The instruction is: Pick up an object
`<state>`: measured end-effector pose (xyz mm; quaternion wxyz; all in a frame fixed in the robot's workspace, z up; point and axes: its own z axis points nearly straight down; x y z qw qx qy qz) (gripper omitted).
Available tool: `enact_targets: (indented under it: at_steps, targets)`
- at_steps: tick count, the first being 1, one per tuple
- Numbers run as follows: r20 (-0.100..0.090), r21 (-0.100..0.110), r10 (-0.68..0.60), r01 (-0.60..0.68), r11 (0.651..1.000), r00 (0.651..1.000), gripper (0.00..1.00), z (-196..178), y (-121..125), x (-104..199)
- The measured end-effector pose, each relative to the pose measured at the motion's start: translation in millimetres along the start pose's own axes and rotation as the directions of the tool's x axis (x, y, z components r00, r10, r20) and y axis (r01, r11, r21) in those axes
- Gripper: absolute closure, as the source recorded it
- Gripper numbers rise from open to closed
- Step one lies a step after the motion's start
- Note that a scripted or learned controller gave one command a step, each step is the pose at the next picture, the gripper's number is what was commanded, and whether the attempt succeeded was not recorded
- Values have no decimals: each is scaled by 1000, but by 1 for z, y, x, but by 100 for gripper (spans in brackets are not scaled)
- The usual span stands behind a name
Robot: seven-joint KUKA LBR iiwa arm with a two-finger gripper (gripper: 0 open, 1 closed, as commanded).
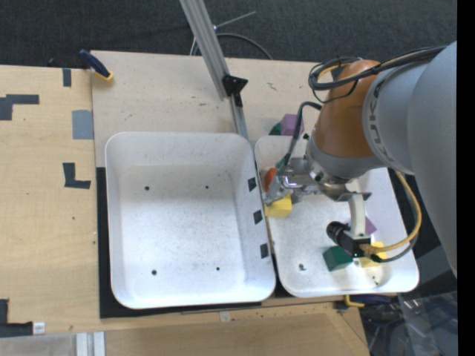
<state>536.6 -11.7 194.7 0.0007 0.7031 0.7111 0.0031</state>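
Bench (44, 199) of pale wood, dark floor beyond, end effector (280, 191) grip state unclear

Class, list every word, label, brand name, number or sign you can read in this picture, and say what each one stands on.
None: no readable text shows.
The small black marks on the rim of the left bin are plain, with no letters.
The grey tape patches on the bench are blank.
The arm carries no legible label.
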Motion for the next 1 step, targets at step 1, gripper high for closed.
enact_targets:
  at_steps: [1]
  targets:
    - [-11,4,5,-4,1000,1000,100,1,21,38]
